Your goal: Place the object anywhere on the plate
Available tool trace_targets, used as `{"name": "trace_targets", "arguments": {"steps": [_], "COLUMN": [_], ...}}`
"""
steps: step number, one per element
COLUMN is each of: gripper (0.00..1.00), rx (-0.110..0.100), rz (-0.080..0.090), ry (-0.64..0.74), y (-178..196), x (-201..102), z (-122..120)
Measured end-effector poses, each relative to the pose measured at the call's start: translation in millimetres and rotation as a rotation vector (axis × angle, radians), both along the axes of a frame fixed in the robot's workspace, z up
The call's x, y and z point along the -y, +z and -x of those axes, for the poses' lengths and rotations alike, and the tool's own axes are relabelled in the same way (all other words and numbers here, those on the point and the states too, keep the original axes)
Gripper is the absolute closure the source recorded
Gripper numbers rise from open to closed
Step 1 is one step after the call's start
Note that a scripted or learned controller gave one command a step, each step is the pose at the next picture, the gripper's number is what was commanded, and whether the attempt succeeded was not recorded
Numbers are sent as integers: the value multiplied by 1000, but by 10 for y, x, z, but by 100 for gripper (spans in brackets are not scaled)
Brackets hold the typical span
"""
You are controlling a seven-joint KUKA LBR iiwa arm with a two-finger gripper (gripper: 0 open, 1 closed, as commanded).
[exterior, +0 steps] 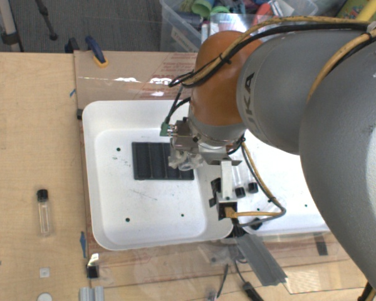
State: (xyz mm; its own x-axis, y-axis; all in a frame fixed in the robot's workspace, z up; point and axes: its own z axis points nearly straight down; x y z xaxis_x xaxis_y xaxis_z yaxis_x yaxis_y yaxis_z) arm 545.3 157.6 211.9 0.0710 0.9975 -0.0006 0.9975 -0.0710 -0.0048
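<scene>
Hand (183,158) low over black plate (155,161)

The bin (100,168) is seen as smooth, glossy white plastic. The plate (151,162) looks matt black and ribbed. The surface (25,137) is pale wood.

A pale wooden bench (25,137) spreads left of the arm; a clear tub of bright toys (250,2) sits behind it.
</scene>
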Motion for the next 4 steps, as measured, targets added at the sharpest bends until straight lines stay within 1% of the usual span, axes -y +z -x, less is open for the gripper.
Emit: {"name": "trace_targets", "arguments": {"steps": [1, 2, 3, 4], "gripper": [100, 100, 100, 100], "rx": [-1, 6, 0, 2], "rz": [3, 2, 5, 4], "ry": [-405, -808, -686, -877], "y": [90, 223, 107, -143], "x": [-576, -601, -677, -656], "z": [674, -19, -42, 663]}}
